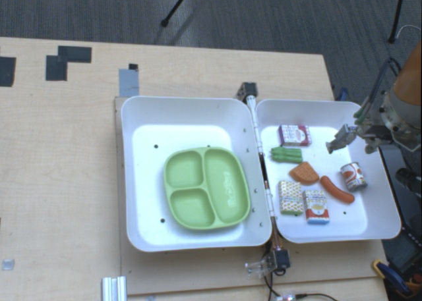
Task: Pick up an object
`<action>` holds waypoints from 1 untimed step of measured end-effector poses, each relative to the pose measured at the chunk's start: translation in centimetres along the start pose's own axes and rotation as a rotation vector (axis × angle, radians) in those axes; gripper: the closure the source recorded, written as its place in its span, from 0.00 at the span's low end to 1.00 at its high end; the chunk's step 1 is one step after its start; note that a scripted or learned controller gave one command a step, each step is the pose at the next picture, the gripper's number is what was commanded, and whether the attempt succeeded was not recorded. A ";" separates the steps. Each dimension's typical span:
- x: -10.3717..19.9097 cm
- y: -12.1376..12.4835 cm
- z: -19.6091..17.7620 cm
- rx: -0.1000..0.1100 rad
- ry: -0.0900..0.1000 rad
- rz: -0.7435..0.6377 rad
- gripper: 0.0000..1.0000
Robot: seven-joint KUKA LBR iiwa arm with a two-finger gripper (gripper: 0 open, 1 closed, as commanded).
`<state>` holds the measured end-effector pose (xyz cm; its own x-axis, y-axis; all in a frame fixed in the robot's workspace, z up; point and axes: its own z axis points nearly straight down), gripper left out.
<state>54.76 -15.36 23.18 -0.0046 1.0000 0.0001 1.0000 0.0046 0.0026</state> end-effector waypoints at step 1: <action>0.1 -4.3 14.5 -0.004 -0.001 0.003 0.00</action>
<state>50.52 -15.24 8.64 -0.0020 1.0000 -0.0012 1.0000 0.0020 0.0068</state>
